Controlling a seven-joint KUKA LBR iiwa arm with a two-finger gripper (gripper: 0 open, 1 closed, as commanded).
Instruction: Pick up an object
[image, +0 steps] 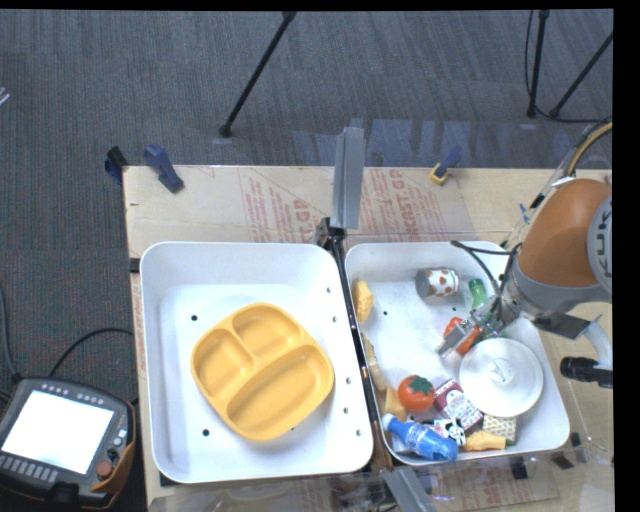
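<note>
The grey arm's hand (462, 338) hangs low in the right white bin (400, 262), its grip impossible to tell. A red plastic tomato (416, 391) lies near it at seven o'clock; a round white lid (503, 374) sits just beside at four o'clock.

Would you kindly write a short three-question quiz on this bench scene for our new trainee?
1. True or false: the yellow divided plate lies in the left bin.
2. Which sits closest to the round white lid? A) the tomato B) the blue bottle C) the tool
3. Fill in: the arm's tool hangs over the ____ bin.

Key: 1 true; 2 C; 3 right.
</note>
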